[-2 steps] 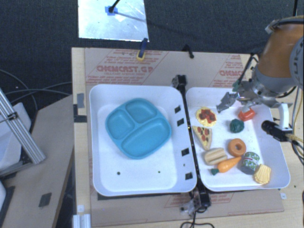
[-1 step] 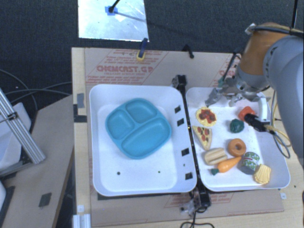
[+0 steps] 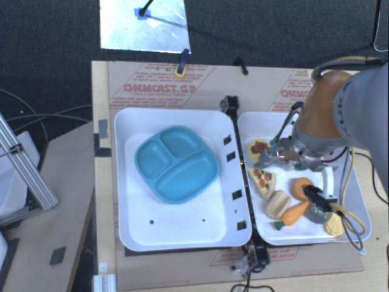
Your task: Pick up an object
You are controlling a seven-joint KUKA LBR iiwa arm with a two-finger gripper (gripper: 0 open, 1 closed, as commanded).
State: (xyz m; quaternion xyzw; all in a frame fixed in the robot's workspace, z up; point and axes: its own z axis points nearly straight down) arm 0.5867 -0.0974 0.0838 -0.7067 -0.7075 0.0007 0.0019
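The hand (image 3: pixel 271 156), its grip state impossible to tell, hangs low in the right bin (image 3: pixel 346 236) by its left wall over crowded toy food (image 3: pixel 262 180), so it may nudge pieces aside and grasp nothing.

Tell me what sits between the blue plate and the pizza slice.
In the camera view, between the blue plate and the pizza slice, the two bins' white walls meet at a black clipped seam.

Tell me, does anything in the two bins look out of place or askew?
Only mildly: the blue divided plate lies turned at a slant in the left bin. The toy foods crowd in the right bin, nothing spilled.
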